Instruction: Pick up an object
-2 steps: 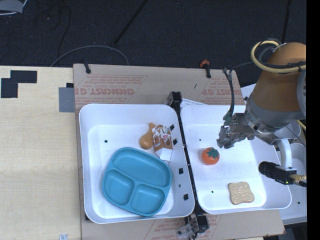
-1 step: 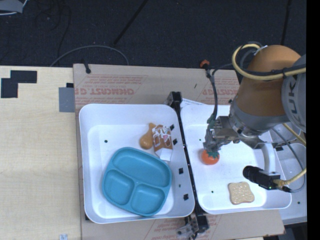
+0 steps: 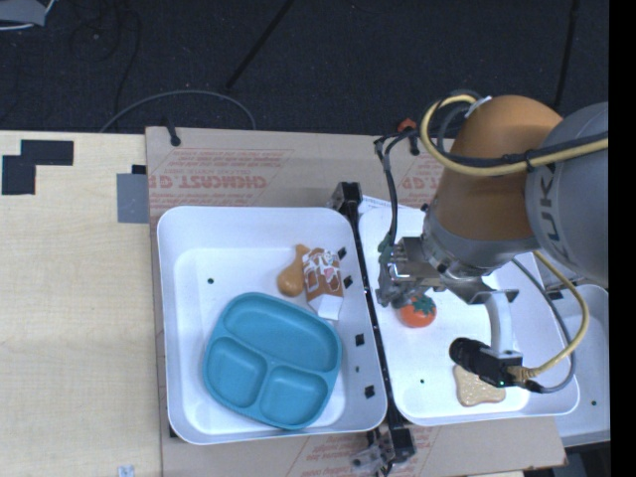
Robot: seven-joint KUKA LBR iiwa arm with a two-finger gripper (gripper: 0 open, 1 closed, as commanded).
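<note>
Two bins on table. Jaws low in right bin; opening cannot be told. Tomato just beside jaws, below. Cracker farther below. Blue tray, gingerbread toy in left bin.

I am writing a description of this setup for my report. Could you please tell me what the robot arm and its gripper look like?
The arm is grey with a wide, rounded orange band above the wrist. Part of a dark lettering shows on the grey shell. Yellow and black cables loop over the band and hang beside the wrist. The gripper is a small metallic grey assembly with dark parts, above the right bin.
</note>
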